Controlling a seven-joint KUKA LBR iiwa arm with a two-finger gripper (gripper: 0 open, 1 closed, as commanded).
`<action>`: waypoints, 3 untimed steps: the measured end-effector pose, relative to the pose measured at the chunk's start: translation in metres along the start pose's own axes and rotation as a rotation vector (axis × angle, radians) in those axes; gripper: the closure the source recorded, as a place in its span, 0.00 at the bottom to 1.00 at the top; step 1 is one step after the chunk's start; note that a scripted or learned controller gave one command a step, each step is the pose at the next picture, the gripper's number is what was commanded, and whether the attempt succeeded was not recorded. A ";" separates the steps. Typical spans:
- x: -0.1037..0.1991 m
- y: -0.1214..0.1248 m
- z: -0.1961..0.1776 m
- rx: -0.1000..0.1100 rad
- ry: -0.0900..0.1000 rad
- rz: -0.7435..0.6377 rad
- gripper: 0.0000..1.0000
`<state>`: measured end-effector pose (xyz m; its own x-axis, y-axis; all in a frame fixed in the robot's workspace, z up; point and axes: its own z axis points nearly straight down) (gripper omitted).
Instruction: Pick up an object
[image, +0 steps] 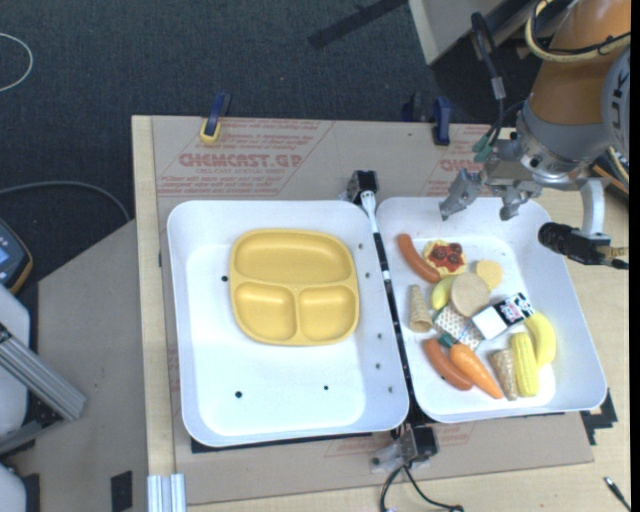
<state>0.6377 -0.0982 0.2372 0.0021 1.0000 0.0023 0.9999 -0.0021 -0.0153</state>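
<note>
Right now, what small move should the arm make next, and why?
Probably lower toward the pile: the gripper hangs open above the right bin's far edge, holding nothing, and the pizza slice and hot dog lie just below it.

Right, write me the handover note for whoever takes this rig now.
Gripper: open, nothing between its fingers, hanging over the far edge of the right bin.
Right bin: a pile of toy food, among it a sausage, a carrot, a banana and a corn cob.
Left bin: a yellow divided plate.
Done: nothing picked up yet.
Left: lower into the pile, close on one item and lift it.
</note>
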 end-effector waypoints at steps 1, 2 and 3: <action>0.000 0.002 -0.008 -0.014 -0.002 -0.002 0.00; 0.008 0.009 0.047 -0.009 -0.001 -0.004 0.00; 0.006 0.014 0.091 -0.009 -0.001 -0.002 0.00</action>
<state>0.6502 -0.0917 0.1461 0.0002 1.0000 0.0010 1.0000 -0.0002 -0.0065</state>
